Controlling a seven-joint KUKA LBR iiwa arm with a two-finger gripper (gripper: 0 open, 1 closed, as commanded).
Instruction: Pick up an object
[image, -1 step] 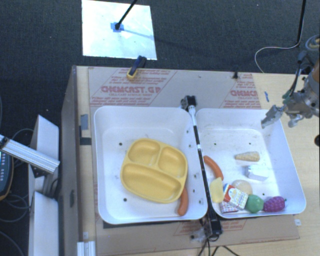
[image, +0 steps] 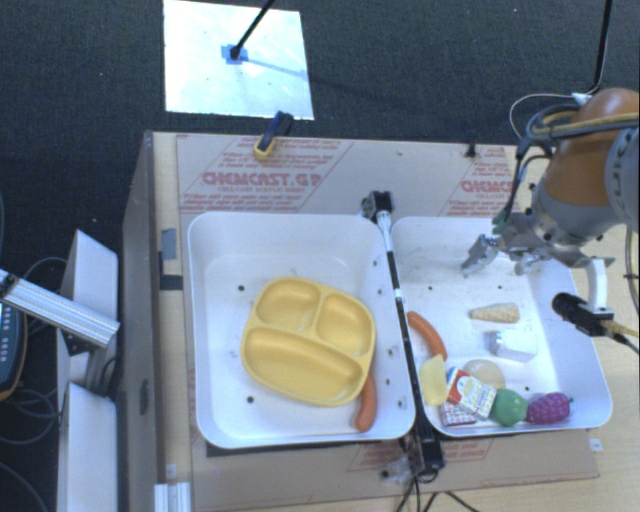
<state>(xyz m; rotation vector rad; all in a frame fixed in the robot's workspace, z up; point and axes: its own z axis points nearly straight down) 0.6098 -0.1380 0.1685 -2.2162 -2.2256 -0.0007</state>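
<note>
My gripper (image: 502, 257) hangs over the back of the right bin (image: 450, 240), fingers spread and nothing between them. Below it in that bin lie a beige wedge (image: 495, 313) and a white-grey block (image: 513, 348). An orange sausage (image: 427, 334) lies near the bin's left wall. Along the front edge sit a yellow piece (image: 433, 380), a red and white carton (image: 470, 395), a green ball (image: 509, 407) and a purple grape bunch (image: 548, 407).
The left bin (image: 220, 300) holds a yellow divided plate (image: 308, 340) and a second orange sausage (image: 367, 403) at its front right. A black-tipped part (image: 578, 312) juts over the right bin's right side. A divider rail (image: 395, 290) runs between the bins.
</note>
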